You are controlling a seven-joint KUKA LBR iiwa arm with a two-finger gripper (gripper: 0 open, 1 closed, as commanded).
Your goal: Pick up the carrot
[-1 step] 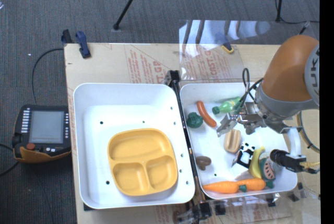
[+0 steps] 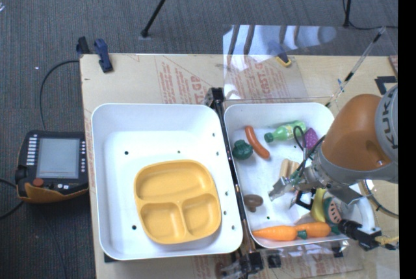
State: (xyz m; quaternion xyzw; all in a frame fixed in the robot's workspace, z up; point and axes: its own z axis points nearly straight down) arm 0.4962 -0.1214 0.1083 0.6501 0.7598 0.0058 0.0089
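The orange carrot (image 2: pixel 278 233) lies lengthwise along the near wall of the right bin (image 2: pixel 276 110). My gripper (image 2: pixel 290 192) hangs over the middle of that bin, a little above and to the right of the carrot and apart from it. Its fingers are spread, one grey fingertip (image 2: pixel 278 190) pointing left, and nothing sits between them. The orange wrist band (image 2: pixel 354 138) covers the bin's right side.
In the right bin lie a red sausage (image 2: pixel 257 142), a dark green vegetable (image 2: pixel 242 150), a green bottle (image 2: pixel 286 132), a purple piece (image 2: pixel 311 138), a brown lump (image 2: pixel 252 201) and a banana (image 2: pixel 318 206). A yellow divided plate (image 2: pixel 177 199) sits in the left bin (image 2: pixel 110 121).
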